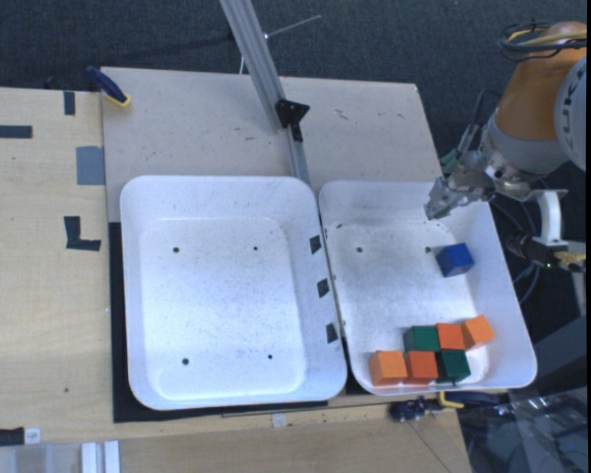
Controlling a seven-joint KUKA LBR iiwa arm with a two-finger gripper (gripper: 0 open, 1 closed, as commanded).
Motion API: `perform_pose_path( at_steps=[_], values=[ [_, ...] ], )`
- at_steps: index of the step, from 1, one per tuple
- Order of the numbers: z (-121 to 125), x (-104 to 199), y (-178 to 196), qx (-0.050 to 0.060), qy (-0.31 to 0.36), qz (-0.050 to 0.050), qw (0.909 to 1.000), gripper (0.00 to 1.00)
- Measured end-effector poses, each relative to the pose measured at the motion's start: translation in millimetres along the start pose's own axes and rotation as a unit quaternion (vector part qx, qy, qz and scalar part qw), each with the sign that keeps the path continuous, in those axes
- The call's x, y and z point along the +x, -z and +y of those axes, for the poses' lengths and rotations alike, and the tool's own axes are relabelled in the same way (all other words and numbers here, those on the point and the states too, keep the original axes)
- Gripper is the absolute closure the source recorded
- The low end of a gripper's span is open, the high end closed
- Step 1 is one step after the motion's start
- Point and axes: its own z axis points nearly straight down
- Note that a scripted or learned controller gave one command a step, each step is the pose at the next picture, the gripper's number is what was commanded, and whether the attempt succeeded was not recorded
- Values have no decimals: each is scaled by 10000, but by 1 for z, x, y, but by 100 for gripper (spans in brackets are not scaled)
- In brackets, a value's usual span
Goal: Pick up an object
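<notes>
The gripper is hanging over the right bin at its one o'clock corner, carrying nothing I can see; how far it is open I cannot tell. The blue cube is lying apart at its five o'clock, likely the easiest pick, while orange and green blocks are crowding the near edge.
</notes>
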Motion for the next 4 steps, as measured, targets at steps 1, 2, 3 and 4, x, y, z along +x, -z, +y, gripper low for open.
perform_pose_path(
  at_steps=[1,2,3,4],
  values=[
    [1,1,12,21,-6,5,10000,100],
    [0,57,23,25,22,16,10000,100],
    [-7,114,13,33,21,11,10000,100],
    [-4,168,13,31,24,14,10000,100]
  ],
)
